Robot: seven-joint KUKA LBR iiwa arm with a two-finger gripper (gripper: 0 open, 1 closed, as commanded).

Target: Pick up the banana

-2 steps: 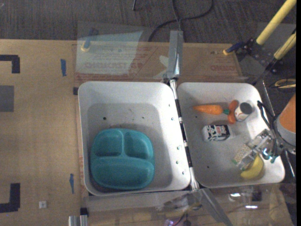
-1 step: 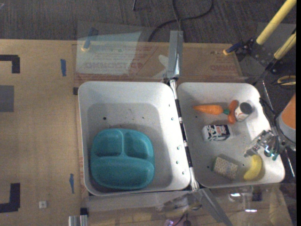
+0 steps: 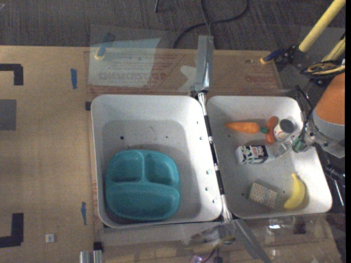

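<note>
banana (image 3: 295, 193) sits in the near right corner of the right bin (image 3: 236, 106), curved, running roughly near-to-far with its bow toward the bin's right wall, close to that wall and just right of a small patterned packet (image 3: 264, 194). Likely a toy or plastic fruit: light, fairly stiff, smooth skin so probably slippery; curved body will want to roll or pivot if pinched near a tip. Best bet is across the mid-body, fingers straddling the short width, coming straight down; wall on the right leaves little clearance for the outer finger, so that's the risk. Further back in the same bin: black-and-white milk carton (image 3: 252, 153), then an orange carrot (image 3: 243, 127) and a small white can (image 3: 285, 127) near the far right. Gripper (image 3: 299, 142) hangs at the bin's right edge beside the can, well apart from the banana, nothing visibly in it; can't tell if the fingers are open or closed. Left bin (image 3: 101, 114) holds a teal divided plate (image 3: 142, 184)
</note>
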